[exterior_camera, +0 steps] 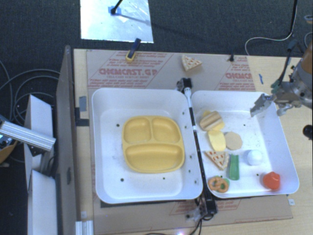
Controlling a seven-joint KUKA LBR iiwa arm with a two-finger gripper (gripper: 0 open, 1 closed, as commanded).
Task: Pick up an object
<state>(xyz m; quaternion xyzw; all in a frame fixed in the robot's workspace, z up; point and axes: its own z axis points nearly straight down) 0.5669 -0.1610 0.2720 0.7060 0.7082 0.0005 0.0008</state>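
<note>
Probably you deal with small toy food pieces in the right bin (286, 153): light, stiff plastic, smooth and a little slippery, not fragile. The green piece (234, 166) lies near the front of this bin, just beside the pizza slice (216, 158), and it is long and narrow, so I think you take it across its short sides. The white ball (254, 156) and the red tomato (271, 180) lie apart from the others, but being round they may roll away. The gripper (266, 103) hangs over the back right part of the bin, above the toys, and holds nothing. Whether it is spread or pressed together, I cannot tell. The left bin (110, 146) holds a yellow tray (152, 144).
</note>
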